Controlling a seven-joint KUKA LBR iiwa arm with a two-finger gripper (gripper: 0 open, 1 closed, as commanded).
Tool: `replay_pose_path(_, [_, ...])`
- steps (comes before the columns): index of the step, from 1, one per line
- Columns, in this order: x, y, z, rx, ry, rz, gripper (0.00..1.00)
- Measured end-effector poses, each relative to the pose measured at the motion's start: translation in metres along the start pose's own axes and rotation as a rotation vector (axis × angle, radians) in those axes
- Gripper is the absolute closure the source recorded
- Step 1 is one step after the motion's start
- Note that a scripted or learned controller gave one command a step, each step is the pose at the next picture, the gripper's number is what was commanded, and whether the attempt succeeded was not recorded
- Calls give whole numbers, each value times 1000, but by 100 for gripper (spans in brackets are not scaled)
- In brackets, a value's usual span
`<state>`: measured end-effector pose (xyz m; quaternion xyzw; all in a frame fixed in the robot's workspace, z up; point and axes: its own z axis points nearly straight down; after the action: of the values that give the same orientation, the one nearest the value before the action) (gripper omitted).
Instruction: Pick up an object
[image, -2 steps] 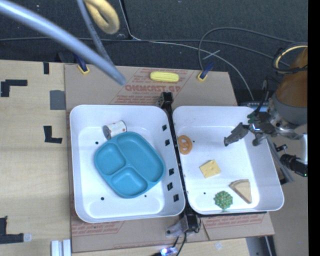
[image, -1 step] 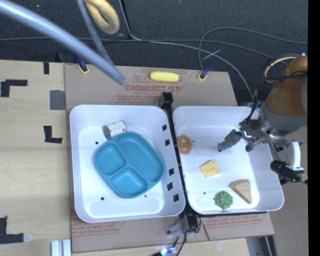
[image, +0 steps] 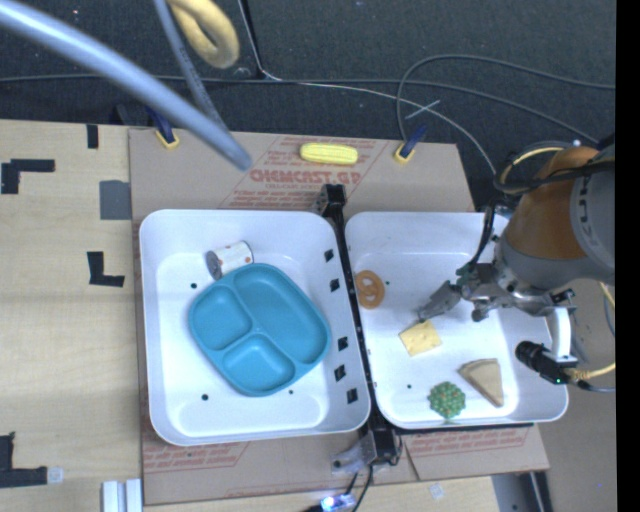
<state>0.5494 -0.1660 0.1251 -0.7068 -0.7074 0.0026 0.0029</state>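
From my remote station: the desk (image: 60, 300) carries two white bins side by side. The left bin (image: 160, 250) holds a blue divided plate (image: 258, 327) and a small cup (image: 229, 258) tipped on its side. The right bin (image: 400, 230) holds the candidates: a pretzel (image: 369, 288), a yellow cheese block (image: 421, 338), a bread wedge (image: 485, 380) and a green broccoli piece (image: 447, 400). My arm's gripper (image: 455, 300) hangs low just beside the cheese, presumably lining up a grasp; its fingers look spread and hold nothing.
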Motion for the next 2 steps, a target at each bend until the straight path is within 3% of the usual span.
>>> replay_pose_path(1, [0,1,41,-9,-3,-1,0])
replay_pose_path(2, [0,2,29,-11,-4,-1,100])
